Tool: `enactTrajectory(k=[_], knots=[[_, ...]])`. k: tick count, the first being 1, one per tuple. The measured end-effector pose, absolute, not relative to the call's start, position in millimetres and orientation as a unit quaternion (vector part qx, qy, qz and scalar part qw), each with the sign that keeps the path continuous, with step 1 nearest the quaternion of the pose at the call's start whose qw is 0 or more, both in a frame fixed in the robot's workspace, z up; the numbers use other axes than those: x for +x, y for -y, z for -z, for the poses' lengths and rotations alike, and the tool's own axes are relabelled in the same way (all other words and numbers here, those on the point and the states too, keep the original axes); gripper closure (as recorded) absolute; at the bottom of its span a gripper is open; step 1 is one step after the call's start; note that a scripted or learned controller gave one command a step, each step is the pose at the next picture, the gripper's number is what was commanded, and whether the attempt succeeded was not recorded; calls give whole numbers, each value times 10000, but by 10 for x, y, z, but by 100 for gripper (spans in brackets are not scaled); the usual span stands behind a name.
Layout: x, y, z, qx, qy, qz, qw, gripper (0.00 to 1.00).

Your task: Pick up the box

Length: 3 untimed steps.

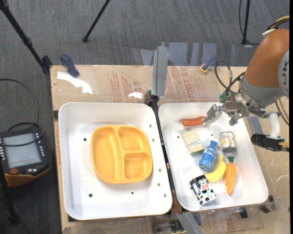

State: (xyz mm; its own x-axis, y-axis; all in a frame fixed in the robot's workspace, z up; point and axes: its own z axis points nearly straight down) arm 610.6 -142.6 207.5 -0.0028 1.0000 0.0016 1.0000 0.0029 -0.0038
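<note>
Your claw hovers spread, holding nothing, above right bin's far end; small pale patterned cardboard box untouched nearby. Descent, grasp, lift remain.

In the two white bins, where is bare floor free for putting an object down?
Left bin: free strips all around the yellow plate. Right bin: free along its left wall, between the hot dog and the cow-print box. Crowded around the blue bottle, banana and carrot.
</note>
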Motion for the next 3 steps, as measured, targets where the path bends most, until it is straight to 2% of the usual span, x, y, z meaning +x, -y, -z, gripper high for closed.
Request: enactTrajectory(k=[1, 2, 3], knots=[[5916, 894, -1061, -6710, 7415, -9, 22, 0], [6316, 671, -1867, -5417, 8406, 1, 5, 0], [6040, 1049, -893, -4900, 8717, 10, -20, 0]])
